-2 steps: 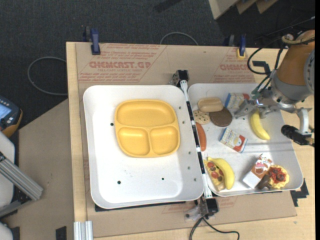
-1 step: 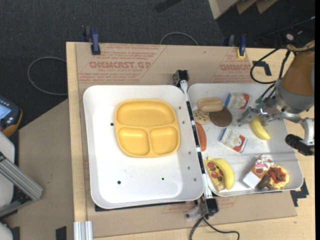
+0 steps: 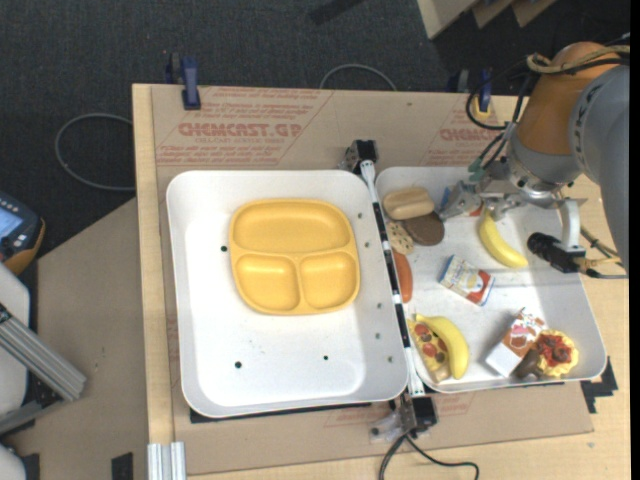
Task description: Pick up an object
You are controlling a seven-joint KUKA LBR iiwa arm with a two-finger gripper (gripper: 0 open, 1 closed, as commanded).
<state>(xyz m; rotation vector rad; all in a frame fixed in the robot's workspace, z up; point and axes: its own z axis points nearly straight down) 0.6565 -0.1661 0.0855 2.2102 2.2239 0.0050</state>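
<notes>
The right bin (image 3: 560, 288) holds several toy foods. A tan bun (image 3: 408, 203) and a dark brown patty (image 3: 426, 230) lie at its far left corner, with a yellow banana (image 3: 500, 244) to their right. My gripper (image 3: 463, 197) hangs low over the bin's far edge, between the bun and the banana, just right of the bun. Nothing shows in its grasp. The grey arm with its orange band (image 3: 556, 108) comes in from the upper right.
A small white, blue and red carton (image 3: 466, 280), a red sausage (image 3: 403, 276), a second banana beside a pizza slice (image 3: 441, 346) and a red-and-white box (image 3: 533, 346) also lie in the right bin. The left bin (image 3: 200, 348) holds a yellow compartment plate (image 3: 295, 254).
</notes>
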